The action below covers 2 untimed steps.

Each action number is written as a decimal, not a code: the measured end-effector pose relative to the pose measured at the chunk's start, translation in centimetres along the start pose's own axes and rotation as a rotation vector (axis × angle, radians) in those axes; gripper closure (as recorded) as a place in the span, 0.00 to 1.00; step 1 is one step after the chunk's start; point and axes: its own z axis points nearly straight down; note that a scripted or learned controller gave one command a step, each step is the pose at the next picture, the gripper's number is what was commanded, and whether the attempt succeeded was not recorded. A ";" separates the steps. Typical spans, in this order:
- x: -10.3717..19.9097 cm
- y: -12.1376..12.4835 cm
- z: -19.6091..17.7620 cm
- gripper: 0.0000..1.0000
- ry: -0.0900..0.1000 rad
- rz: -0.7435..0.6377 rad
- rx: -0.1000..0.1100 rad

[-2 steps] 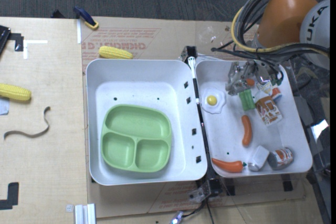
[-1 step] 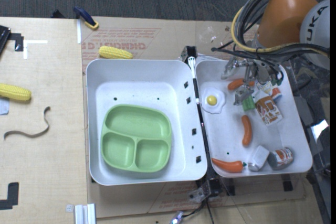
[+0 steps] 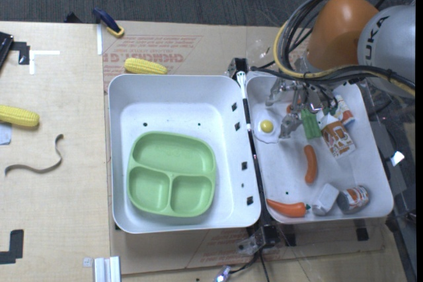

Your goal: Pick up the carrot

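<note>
Dark grey carpet across the top of the camera view, pale wooden bench (image 3: 53, 208) below it, brown cardboard sheet (image 3: 168, 49) under the two bins. On the bench at far left, yellow corn cob (image 3: 18, 116) and a curled grey strip (image 3: 36, 162); second corn cob (image 3: 145, 66) on the cardboard just above the left bin's upper rim, blue-and-yellow clip (image 3: 109, 21) near the cardboard's top corner.

Left bin (image 3: 165, 92) held a light green divided plate (image 3: 173, 174), three compartments, lying flat in the lower half.

Right bin (image 3: 370, 175) sat touching the left one along a black hinged seam. Carrot (image 3: 287, 208), orange with a green stem end, lay along the lower rim at the bin's bottom left corner, stem pointing right, well apart from the gripper. Just beside its stem a small white block (image 3: 326, 197), then a tipped can (image 3: 354, 197) near the lower right corner. Sausage (image 3: 310, 164) lay upright in the middle of the bin. Fried egg toy (image 3: 266, 127) near the left wall. Orange-and-white carton (image 3: 337, 137) and a green flat piece (image 3: 309, 123) in the upper part.

Arm came in from the right, orange band (image 3: 340, 30) above the wrist, black and yellow cables looped around it. Gripper (image 3: 295, 112) hung low over the bin's upper part, between egg and carton, close to the green piece; could not tell whether fingers were spread or pressed together, nor whether anything sat between them
</note>
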 end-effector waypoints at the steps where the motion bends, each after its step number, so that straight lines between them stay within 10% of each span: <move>1: 7.1 1.1 0.0 0.00 0.000 0.024 0.001; 2: 6.8 1.1 -1.2 1.00 -0.009 0.024 0.003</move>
